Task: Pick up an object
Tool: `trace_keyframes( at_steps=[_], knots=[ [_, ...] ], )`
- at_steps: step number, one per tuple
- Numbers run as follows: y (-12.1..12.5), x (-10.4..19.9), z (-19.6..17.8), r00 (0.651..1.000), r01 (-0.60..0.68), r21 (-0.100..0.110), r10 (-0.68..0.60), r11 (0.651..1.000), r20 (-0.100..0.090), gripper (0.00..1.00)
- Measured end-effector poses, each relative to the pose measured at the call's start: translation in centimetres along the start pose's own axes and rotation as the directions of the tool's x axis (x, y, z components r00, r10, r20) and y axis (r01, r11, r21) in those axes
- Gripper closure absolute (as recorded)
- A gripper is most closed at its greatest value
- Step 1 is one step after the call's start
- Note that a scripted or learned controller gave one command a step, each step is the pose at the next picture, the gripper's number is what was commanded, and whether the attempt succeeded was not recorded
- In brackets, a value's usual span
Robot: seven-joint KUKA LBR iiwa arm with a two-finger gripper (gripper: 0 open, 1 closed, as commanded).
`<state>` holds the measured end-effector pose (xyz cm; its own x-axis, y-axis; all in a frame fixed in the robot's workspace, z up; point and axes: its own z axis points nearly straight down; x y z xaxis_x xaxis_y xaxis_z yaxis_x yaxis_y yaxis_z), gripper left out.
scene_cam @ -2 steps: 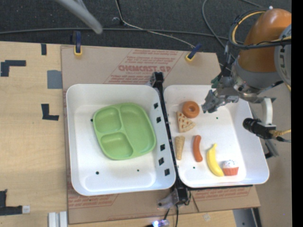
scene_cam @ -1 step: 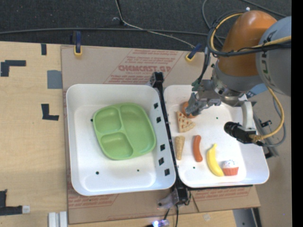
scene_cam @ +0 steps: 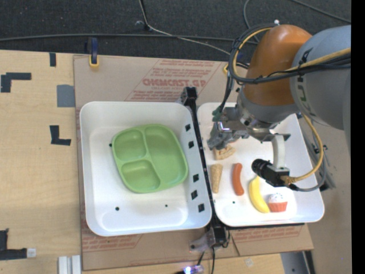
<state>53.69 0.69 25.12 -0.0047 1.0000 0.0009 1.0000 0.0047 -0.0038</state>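
Note:
My gripper [scene_cam: 221, 139] hangs over the left part of the right bin [scene_cam: 302, 214], below the arm's orange band. A tan, bread-like piece [scene_cam: 224, 152] lies just under it, partly hidden by it; I cannot tell if they touch. In front of that lie a waffle cone [scene_cam: 217, 177], a red sausage [scene_cam: 238, 179], a yellow banana [scene_cam: 258, 196] and a small cupcake [scene_cam: 278, 202] with white icing. None of them is lifted off the bin floor.
The left bin [scene_cam: 97, 119] holds a green divided plate [scene_cam: 149, 157]. A black divider [scene_cam: 195, 147] runs between the bins. A black cable fitting [scene_cam: 268, 172] on the arm hangs above the banana. Brown board surrounds both bins.

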Motion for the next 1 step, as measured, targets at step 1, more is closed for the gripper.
trace_keyframes(
  at_steps=[1],
  knots=[
    [-2.17, 5.57, 0.97, 1.000, 0.002, 0.000, -0.002, 1.000, 0.000, 1.00]
  ],
)
